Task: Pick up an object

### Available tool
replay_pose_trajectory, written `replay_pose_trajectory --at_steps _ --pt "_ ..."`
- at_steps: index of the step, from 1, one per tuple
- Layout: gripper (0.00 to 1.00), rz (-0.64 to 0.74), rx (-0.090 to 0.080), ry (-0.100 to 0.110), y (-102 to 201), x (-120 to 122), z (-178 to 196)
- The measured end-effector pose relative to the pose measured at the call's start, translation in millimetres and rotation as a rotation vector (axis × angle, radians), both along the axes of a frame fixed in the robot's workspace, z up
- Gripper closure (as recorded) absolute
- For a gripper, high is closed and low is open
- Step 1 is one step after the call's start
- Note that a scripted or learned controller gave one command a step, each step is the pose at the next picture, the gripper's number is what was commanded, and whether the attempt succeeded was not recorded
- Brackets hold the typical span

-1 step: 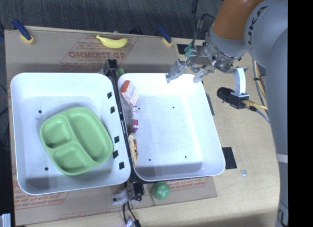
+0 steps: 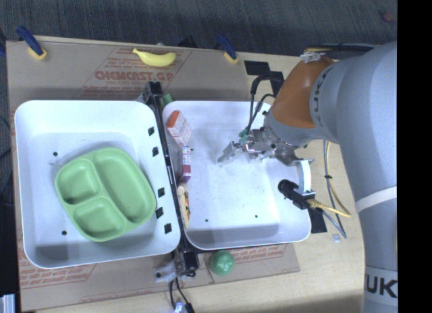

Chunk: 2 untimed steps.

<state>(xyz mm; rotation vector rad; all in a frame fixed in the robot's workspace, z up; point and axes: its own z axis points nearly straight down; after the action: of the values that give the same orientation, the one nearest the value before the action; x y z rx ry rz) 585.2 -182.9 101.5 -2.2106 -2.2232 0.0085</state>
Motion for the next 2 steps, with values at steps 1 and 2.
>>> replay_pose_trajectory --at_steps 1,2 --pt "0.00 -0.001 0.000 -0.008 1 45 34" --pt "0.00 0.001 0.000 -0.003 57 -36 42"
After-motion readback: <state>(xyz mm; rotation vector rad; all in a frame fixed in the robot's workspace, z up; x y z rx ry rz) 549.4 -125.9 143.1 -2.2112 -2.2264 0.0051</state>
